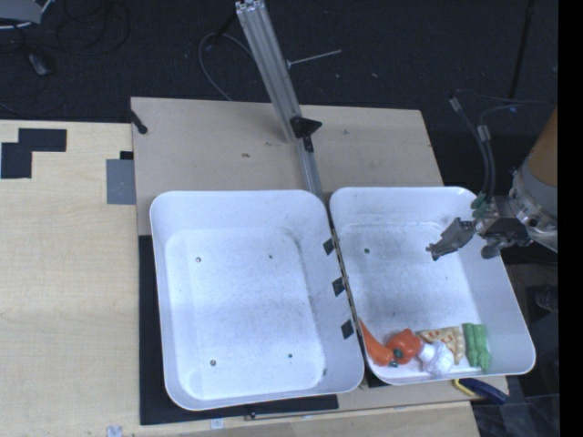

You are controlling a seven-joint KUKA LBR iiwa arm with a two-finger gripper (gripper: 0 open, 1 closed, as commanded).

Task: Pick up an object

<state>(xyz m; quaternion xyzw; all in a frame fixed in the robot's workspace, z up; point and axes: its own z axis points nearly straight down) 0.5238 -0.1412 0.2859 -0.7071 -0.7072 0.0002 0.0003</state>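
The end effector [453, 240], grip state unclear, hangs over the right bin's [401, 209] bare middle, objects [428, 347] crowding its near edge.

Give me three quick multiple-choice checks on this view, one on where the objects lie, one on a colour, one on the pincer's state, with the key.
1. Where do the objects lie?
A. Left bin, centre
B. Right bin, along its near edge
C. On the bench outside the bins

2. What colour is the item at the right end of that cluster?
A. Green
B. Blue
C. Black

3. What is the pincer doing?
A. Holding the orange item
B. Resting in the left bin
C. Hovering over the right bin, holding nothing

Key: 1 B, the cluster sits against the right bin's near wall. 2 A, the green item ends the row. 3 C, nothing shows between the fingers, and the objects lie apart from them.
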